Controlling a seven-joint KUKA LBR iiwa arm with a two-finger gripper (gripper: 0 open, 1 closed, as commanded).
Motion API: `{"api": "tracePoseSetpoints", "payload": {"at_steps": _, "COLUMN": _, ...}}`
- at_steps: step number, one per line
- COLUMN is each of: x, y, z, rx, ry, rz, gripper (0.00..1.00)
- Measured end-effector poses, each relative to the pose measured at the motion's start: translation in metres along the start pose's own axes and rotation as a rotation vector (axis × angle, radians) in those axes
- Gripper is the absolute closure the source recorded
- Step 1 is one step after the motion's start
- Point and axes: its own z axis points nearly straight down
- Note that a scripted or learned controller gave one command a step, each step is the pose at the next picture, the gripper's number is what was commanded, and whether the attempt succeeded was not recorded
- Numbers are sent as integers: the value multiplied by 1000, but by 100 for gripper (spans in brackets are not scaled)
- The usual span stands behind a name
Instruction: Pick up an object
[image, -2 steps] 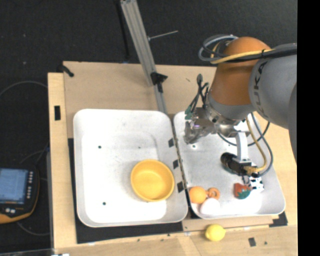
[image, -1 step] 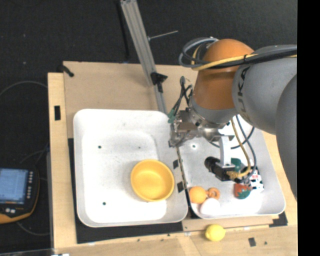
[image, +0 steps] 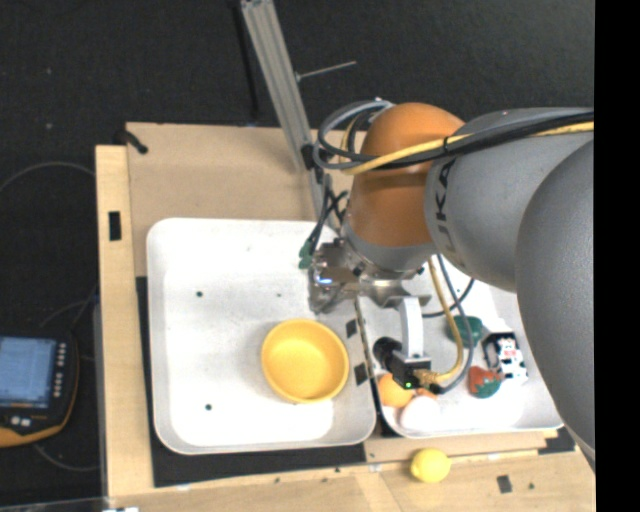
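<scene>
A yellow bowl (image: 305, 360) stands upright in the left bin (image: 200, 300), near its front right corner. My gripper (image: 335, 290) hangs over the right edge of that bin, just behind the bowl, under the orange wrist band. Nothing shows in its grasp. In the right bin (image: 535, 405), partly hidden by the arm, lie an orange round thing (image: 394, 391), a white rounded thing (image: 428, 411), a red and green piece (image: 484, 381), a white toy with dark marks (image: 507, 356) and a small green item (image: 469, 326).
A yellow ball (image: 430, 465) lies on the bench in front of the right bin, outside both bins. A slanted metal rail (image: 280, 85) rises behind the bins. A handheld screen (image: 30, 385) sits off the bench at the left.
</scene>
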Motion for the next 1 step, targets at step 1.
{"api": "tracePoseSetpoints", "payload": {"at_steps": 1, "x": -1, "y": 0, "z": 0, "rx": -1, "ry": 2, "rz": 4, "gripper": 0}}
